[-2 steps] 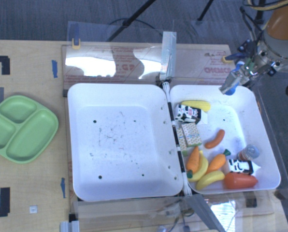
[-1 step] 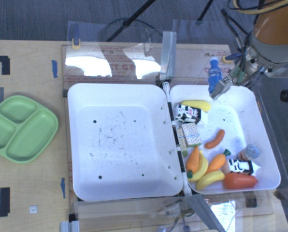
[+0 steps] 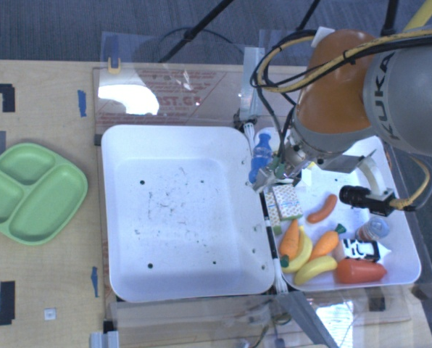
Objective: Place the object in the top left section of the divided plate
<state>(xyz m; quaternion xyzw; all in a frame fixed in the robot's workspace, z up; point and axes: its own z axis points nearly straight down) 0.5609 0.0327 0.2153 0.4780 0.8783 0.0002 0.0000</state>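
Plate (image 3: 37,183), green and split into three sections, lies on the table (image 3: 49,107) at the far left, well apart from both bins. All three sections look bare. It sits turned at a slant, with one small section toward the top, another small one at the left edge, and the large one along the lower right.

The left bin (image 3: 180,194) stands between the plate and the right bin (image 3: 399,232). Its floor shows faint dark specks and scuffs.

The right bin holds the loose things. A blue bottle (image 3: 262,154) stands against the bin's left wall near the top. Just below it lies a checkered box (image 3: 284,201), and a sausage (image 3: 322,209) lies to the right of the box. Lower down, two carrots (image 3: 292,239) (image 3: 325,243) lie beside a banana (image 3: 314,267), all touching or nearly so. A red vegetable (image 3: 359,270) lies at the bottom of the bin, right of the banana. Above it are a black-and-white item (image 3: 361,249) and a small jar (image 3: 374,229).

The pincer (image 3: 277,171) hangs over the right bin's upper left part, just beside the bottle and above the box. Whether it is apart or together cannot be told, nor whether it has anything in it. The arm (image 3: 412,93) comes in from the upper right, its orange band (image 3: 335,85) over the bin's top.
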